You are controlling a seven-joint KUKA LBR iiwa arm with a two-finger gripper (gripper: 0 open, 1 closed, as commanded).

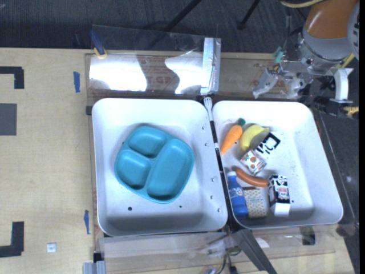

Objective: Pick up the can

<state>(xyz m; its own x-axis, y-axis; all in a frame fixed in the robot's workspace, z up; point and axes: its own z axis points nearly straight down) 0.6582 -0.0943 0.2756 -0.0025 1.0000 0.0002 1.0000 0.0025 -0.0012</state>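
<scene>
1. My fingers (272, 83) hang over the tabletop (45, 153) just behind the back rim of the right bin (319, 153), clear of everything in it. From this angle I cannot tell whether they are spread or pressed together.
2. My grey arm with its orange band (333, 13) comes in from the upper right corner.
3. The can (254, 162) lies tilted near the middle of the right bin. Its label is white with orange-red patches, and the print is too small to read.
4. Behind the can lie a carrot (231, 138) and a banana (252, 136), side by side. A black box (267, 144) with bold white marks sits just beside the can, and I cannot make the marks out as letters.
5. In front of the can lies a sausage (251, 179), then a blue bottle (235, 196), a speckled packet (256, 201) and a small carton (279, 192) with black-and-white cow patches.
6. The left bin (108, 210) holds a blue divided plate (154, 163).
</scene>
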